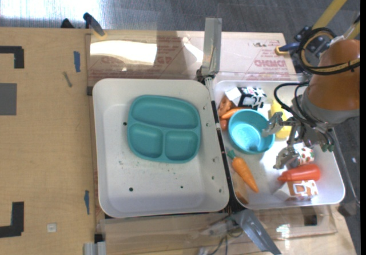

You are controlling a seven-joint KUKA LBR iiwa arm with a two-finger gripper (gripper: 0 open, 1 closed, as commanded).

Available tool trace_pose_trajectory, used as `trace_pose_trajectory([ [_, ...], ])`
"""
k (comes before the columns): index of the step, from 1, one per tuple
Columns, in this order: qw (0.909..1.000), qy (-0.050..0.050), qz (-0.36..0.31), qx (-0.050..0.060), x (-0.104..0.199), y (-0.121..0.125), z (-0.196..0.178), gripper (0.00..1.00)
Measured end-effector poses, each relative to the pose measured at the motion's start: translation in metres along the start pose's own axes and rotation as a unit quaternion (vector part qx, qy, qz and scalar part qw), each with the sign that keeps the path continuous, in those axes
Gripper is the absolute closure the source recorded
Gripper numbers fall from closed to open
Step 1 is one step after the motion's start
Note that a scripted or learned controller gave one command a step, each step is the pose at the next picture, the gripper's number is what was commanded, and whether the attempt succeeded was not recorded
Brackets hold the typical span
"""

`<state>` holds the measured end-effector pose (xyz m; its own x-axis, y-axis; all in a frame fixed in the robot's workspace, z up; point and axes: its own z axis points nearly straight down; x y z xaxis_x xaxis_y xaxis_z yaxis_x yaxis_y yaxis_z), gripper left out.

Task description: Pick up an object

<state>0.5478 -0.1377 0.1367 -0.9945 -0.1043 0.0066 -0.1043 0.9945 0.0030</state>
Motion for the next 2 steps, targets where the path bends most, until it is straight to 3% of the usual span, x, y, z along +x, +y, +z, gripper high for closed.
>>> trace_pose_trajectory([
  [1, 0.9988, -0.009, -0.048, 0.004, -0.062, -0.036, 0.036, 0.00],
  [2, 0.9994, -0.014, -0.030, 0.007, -0.057, 0.004, 0.037, 0.00],
])
